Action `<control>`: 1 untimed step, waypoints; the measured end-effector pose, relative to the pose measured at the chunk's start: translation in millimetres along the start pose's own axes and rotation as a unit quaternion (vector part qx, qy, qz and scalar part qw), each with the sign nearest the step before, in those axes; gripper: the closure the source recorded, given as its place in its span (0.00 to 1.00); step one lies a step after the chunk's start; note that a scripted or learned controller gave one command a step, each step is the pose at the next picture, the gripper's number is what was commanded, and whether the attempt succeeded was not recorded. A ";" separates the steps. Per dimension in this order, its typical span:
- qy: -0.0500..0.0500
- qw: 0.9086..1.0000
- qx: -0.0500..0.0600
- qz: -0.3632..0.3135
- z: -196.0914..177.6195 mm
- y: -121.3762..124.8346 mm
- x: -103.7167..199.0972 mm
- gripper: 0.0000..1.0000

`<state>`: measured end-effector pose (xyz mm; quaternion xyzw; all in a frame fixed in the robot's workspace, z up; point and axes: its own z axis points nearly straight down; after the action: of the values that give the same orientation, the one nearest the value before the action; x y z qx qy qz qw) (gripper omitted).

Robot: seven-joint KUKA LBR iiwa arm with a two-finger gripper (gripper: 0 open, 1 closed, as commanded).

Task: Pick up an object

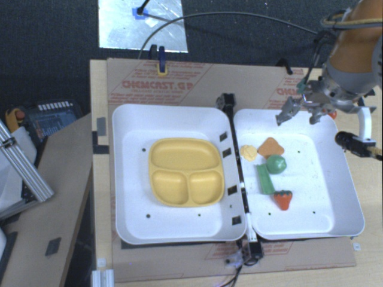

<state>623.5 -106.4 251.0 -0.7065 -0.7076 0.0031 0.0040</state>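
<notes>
The two white bins (179, 115) look like smooth, slightly glossy plastic. The yellow tray (184, 171) is matt plastic. The board (197, 76) beneath looks like brown cardboard; far left, a foil sheet (143, 17) shines.

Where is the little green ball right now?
The green ball sits in the right bin, near its middle, touching the top of the green stick and just below the orange piece.

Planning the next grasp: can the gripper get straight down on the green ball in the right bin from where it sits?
Probably yes. The gripper hangs open above the right bin's back edge, nothing beneath it. But the green ball touches the orange piece and green block, so fingers may hit those.
</notes>
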 end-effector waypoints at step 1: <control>-0.001 1.000 -0.006 -0.001 -6.9 2.1 0.2 0.00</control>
<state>625.6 -106.2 257.9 -0.7059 -0.7083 -0.0006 -0.0007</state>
